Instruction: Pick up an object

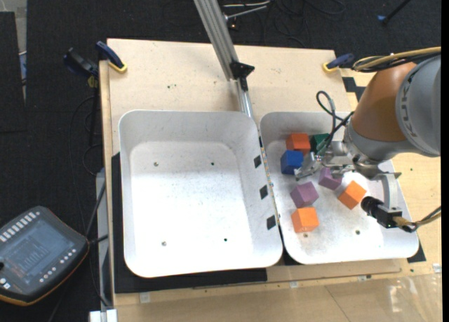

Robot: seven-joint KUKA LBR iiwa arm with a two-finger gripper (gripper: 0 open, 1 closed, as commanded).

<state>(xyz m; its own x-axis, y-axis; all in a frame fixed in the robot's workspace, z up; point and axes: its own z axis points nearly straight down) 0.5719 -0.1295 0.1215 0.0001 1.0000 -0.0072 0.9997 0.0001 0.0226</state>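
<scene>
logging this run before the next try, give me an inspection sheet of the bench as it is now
surface: wooden bench bearing left bin and right bin
job's things: in the right bin, blue block, three orange blocks, two purple blocks, green block
clutter: nothing seen
grippers: gripper low among the blocks, fingers unclear
cables: black cable looped by the wrist
surroundings: handheld controller on the floor, clamps at the bench corners

Grey arm (421,103), orange band (379,96)
</scene>
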